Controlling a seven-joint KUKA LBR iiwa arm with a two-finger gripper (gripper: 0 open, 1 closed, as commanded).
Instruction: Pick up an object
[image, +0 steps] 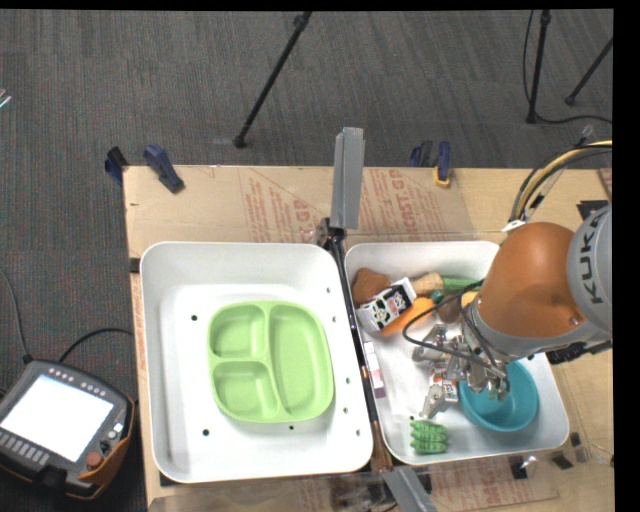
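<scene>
A: Where is the pincer (440, 392)?
B: Low over the right bin (395, 448), just left of the blue bowl (505, 408) and above the green pods (428, 436) at the near wall.
A: Its state?
B: Fingers slightly apart, nothing visibly between them.
A: Other objects?
B: A carrot (412, 315), a small black-and-white carton (388, 303) and a brown piece (368, 283) lie far-left in that bin. The left bin (170, 290) holds a green divided plate (270, 361).
</scene>
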